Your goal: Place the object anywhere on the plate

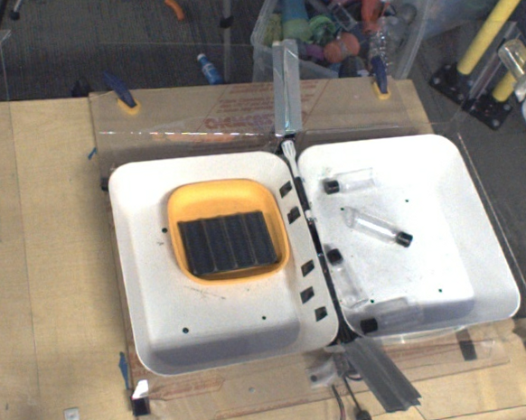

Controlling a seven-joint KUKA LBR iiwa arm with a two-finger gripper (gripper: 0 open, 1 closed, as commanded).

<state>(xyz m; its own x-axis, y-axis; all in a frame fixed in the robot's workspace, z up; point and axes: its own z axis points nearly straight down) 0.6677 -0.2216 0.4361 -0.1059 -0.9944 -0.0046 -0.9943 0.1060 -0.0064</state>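
Clear tubes; ribbed orange plate

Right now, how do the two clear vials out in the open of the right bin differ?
The upper vial lies near level with its black cap at left; the lower vial lies slanted, cap at lower right. The upper sits nearer the bin's far wall, the lower nearer the middle. Both are clear with black caps.

The clear plastic crate of bright toys at the far side is cut off by the top edge, and its contents blur into a jumble that cannot be told apart. The yellow foam tube at the far right runs out past the corner. In the right white bin, the see-through bodies of the clear black-capped vials nearly vanish against the white floor, so their outlines are uncertain
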